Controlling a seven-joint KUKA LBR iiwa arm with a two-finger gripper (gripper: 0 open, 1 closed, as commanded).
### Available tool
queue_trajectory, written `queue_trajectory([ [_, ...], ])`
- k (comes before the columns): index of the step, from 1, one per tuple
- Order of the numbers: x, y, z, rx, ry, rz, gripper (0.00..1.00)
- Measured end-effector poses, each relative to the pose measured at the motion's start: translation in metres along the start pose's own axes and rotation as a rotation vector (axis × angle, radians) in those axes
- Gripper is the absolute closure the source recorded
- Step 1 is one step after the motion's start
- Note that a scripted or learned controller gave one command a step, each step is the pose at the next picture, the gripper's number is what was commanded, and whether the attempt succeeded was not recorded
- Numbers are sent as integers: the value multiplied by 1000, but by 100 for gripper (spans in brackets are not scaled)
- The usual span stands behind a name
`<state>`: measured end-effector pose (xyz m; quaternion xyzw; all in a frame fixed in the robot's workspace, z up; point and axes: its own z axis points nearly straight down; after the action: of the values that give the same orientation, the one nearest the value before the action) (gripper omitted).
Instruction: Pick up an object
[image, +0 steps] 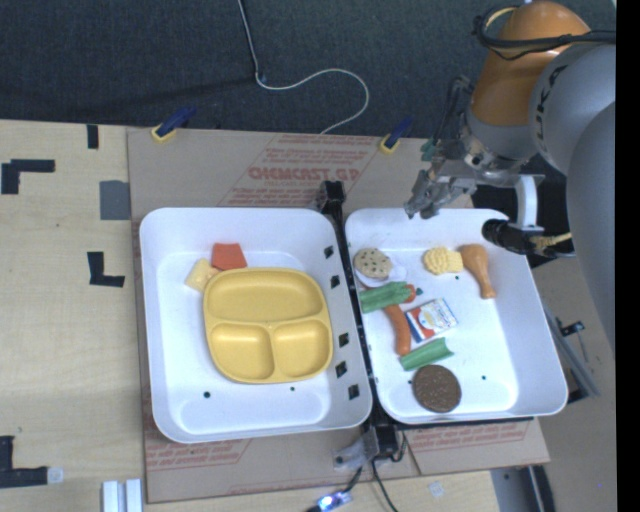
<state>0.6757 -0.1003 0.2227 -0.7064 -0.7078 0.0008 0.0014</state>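
My gripper (424, 203) hangs over the far edge of the right bin (520, 385), its fingertips close together with nothing between them. Below it in the right bin lie a chocolate-chip cookie (373, 263), a yellow corn piece (441, 262), a chicken drumstick (478, 269), a green bean pod (386, 296), an orange sausage (400, 328), a small red and white packet (433, 317), another green piece (426, 353) and a brown round patty (437, 388).
The left bin (165, 300) holds a yellow divided plate (268, 325), an orange-red block (228, 256) and a pale yellow block (199, 274). Black clips join the two bins along the middle seam (345, 300). A white cable (300, 75) loops behind the bins.
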Motion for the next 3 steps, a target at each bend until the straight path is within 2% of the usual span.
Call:
queue_trajectory([
  [1,53,-9,0,4,1,-4,100],
  [2,98,-26,12,6,0,-4,100],
  [3,135,-52,6,5,0,-4,100],
])
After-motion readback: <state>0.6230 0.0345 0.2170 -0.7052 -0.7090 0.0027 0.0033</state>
